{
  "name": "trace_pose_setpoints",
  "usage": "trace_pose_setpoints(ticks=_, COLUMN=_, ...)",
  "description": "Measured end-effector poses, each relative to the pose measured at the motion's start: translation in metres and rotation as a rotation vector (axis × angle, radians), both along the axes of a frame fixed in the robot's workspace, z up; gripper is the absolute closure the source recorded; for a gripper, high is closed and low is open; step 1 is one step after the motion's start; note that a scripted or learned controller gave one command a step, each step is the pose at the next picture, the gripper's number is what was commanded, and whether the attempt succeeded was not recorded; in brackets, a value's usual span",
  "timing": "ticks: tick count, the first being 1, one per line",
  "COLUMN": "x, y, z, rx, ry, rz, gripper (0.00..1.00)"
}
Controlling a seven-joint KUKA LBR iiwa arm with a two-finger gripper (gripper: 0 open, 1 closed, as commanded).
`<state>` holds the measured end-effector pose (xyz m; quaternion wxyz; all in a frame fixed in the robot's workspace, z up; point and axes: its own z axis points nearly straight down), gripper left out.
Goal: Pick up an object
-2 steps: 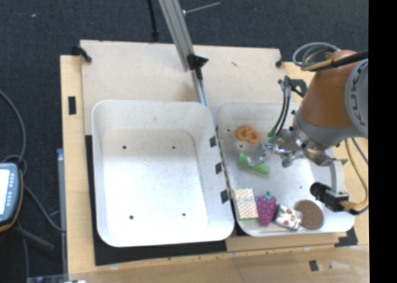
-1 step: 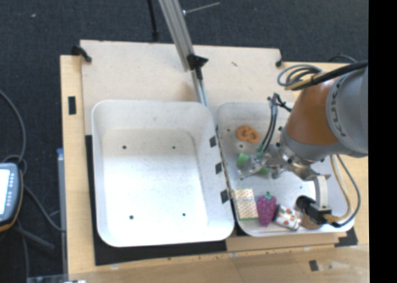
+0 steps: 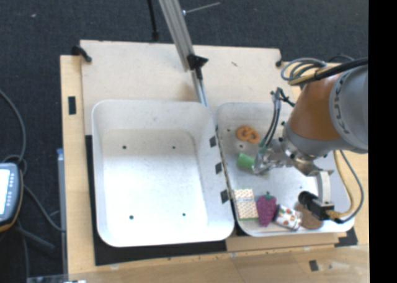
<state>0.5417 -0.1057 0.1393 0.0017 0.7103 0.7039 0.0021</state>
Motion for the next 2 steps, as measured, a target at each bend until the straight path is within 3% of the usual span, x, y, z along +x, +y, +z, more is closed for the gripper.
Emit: trace_pose_setpoints(ticks=2, x=0.003, y=-0.003, z=0.098, rx=-0.002, ry=-0.003, rz=0.012, gripper=1.0)
